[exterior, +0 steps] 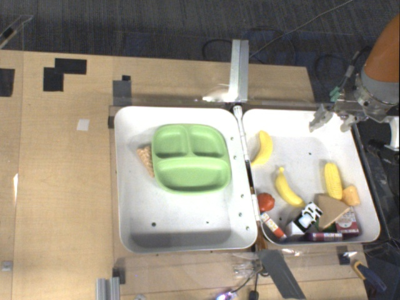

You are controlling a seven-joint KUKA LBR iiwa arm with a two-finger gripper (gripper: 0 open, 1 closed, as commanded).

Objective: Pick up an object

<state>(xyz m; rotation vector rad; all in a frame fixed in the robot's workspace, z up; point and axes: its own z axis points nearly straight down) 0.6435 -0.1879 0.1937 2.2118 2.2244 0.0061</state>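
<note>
Clutter fills the near end of the right-hand shallow white bin (362, 167), and any piece of it could serve as the object to pick. Taking that bin as the landmark: a curved yellow plastic banana (264, 147) lies alone by its left wall, a second yellow banana (289, 188) sits nearer its middle, and a yellow toy corn cob (332, 179) rests toward its right wall with a small orange piece (350, 195) touching its lower end. Along the bin's near wall a red tomato-like toy (266, 201), a tan cardboard wedge (333, 210), a black-and-white block (308, 217) and a dark flat packet (334, 233) are crowded together, so they would likely be harder to seize cleanly than the lone banana.

The two-finger gripper (330, 119) hangs over the bin's far right corner, its fingers spread apart and nothing between them, apparently poised before a descent. Beyond the bin's left wall, the neighbouring white bin (131, 217) holds a green three-compartment plastic tray (190, 157) with a tan textured piece (145, 160) tucked at its left edge.
</note>
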